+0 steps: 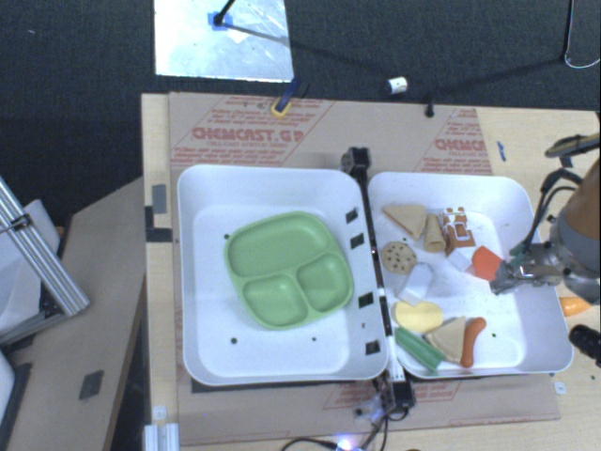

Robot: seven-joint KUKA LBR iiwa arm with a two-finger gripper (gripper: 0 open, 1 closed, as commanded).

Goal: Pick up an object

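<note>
My gripper (508, 279) hangs low over the right side of the right bin (515, 197), reaching in from the right. An orange-red wedge (485, 262) lies just to its left, touching or nearly touching it. Further left in the same bin lie a tan sandwich triangle (405, 219), a brown and white block (455, 230), a round cookie (399, 256) and a pale clear piece (418, 278). Near the front lie a yellow piece (418, 316), a green stick (417, 349) and a bread slice (449, 338) with a red sausage (472, 338) on it.
The left bin (208, 205) holds a green divided plate (286, 269). A black hinge strip (368, 252) runs between the two bins. An orange item (575, 303) sits outside the right bin's right rim. Bare floor shows in the right bin's front right corner.
</note>
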